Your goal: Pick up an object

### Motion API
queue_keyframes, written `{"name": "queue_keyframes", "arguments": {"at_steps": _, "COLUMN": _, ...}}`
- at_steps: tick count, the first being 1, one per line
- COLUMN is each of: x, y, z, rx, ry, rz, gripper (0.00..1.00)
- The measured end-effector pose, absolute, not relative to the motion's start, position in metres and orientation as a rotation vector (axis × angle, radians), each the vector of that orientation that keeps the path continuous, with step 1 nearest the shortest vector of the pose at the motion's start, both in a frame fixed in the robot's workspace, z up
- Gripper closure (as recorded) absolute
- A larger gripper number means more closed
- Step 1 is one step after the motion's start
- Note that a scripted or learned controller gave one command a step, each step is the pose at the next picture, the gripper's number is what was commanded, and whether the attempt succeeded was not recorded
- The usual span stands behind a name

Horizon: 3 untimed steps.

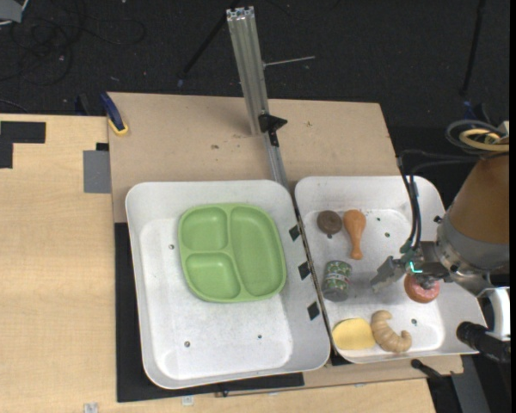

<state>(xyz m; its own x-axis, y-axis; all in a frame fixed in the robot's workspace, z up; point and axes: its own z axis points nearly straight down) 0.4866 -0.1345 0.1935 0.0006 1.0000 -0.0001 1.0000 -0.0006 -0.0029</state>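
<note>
The gripper (394, 269) is hovering low in the right bin (430, 192), fingers spread and holding nothing. Just right of it, at centre-right of the frame, is sitting a round red toy (423, 289) (probably light, stiff, slippery plastic); gripping across its middle looks safest.

Tan wooden surface (198, 132) carries two white bins side by side: left bin (155, 334), right bin (430, 338); metal post (251, 76) stands behind.

matt green plastic tray (232, 252), white bins (155, 231) — speckled
</note>
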Motion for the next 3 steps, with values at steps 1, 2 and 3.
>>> {"name": "queue_keyframes", "arguments": {"at_steps": 1, "x": 0.487, "y": -0.135, "z": 0.194, "rx": -2.221, "ry": -2.220, "rz": 0.002, "gripper": 0.00}}
{"name": "queue_keyframes", "arguments": {"at_steps": 2, "x": 0.493, "y": -0.141, "z": 0.142, "rx": -2.217, "ry": -2.215, "rz": 0.007, "gripper": 0.00}}
{"name": "queue_keyframes", "arguments": {"at_steps": 3, "x": 0.494, "y": -0.140, "z": 0.094, "rx": -2.222, "ry": -2.220, "rz": -0.003, "gripper": 0.00}}
